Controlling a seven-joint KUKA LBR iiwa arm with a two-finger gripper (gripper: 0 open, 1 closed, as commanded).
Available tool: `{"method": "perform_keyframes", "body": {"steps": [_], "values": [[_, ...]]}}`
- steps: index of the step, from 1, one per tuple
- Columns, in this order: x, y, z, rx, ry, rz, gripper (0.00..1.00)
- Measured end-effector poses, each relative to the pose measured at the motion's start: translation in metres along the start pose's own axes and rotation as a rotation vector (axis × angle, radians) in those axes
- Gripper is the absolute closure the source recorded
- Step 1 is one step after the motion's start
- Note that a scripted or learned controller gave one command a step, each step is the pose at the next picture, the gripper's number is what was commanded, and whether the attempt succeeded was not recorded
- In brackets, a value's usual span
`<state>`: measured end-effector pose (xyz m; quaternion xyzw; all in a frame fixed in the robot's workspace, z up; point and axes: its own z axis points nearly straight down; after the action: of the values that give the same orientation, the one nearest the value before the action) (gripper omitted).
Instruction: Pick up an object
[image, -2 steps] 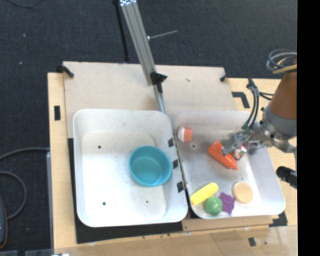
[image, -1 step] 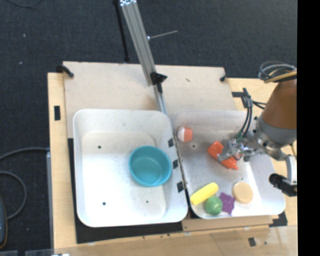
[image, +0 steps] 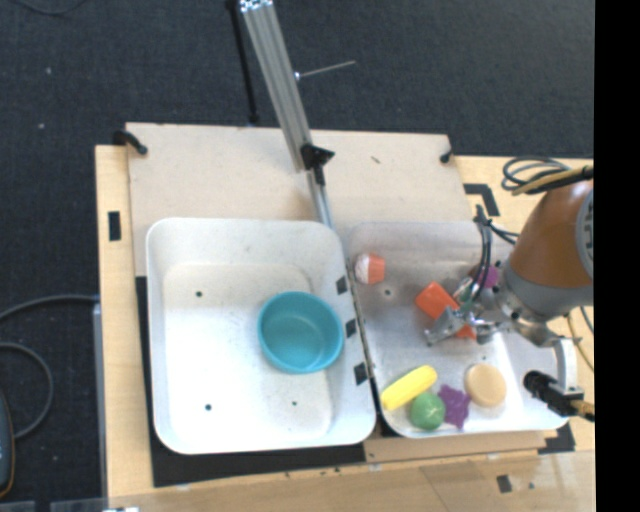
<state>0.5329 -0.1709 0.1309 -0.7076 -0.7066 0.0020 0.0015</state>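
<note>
My gripper (image: 449, 325) hangs low over the middle of the right bin (image: 400, 245), on the grey arm with its orange band (image: 548, 235) reaching in from the right. An orange-red block (image: 434, 298) lies right against the gripper's upper left side. A small patch of orange also shows at the gripper's right side; what it belongs to is unclear. Below the gripper lie a yellow oblong piece (image: 408, 386), a green ball (image: 427, 411), a purple piece (image: 456, 404) and a tan round piece (image: 486, 384). An orange and white ball (image: 370, 267) sits at the bin's upper left.
The left bin (image: 190, 250) holds a blue bowl (image: 300, 332) near its right side. A metal pole (image: 285, 95) slants down from the top to the gap between the bins. Cables (image: 530, 175) loop at the far right.
</note>
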Motion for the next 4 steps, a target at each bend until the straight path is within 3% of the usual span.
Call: {"method": "perform_keyframes", "body": {"steps": [1, 2, 3, 4], "values": [[0.000, 0.003, -0.014, -0.010, 0.000, 0.005, 1.00], [-0.001, 0.006, -0.079, -0.014, -0.002, -0.005, 1.00], [-0.003, 0.008, -0.107, -0.011, -0.001, -0.005, 1.00], [0.040, 0.007, -0.111, -0.007, 0.002, -0.006, 1.00]]}}
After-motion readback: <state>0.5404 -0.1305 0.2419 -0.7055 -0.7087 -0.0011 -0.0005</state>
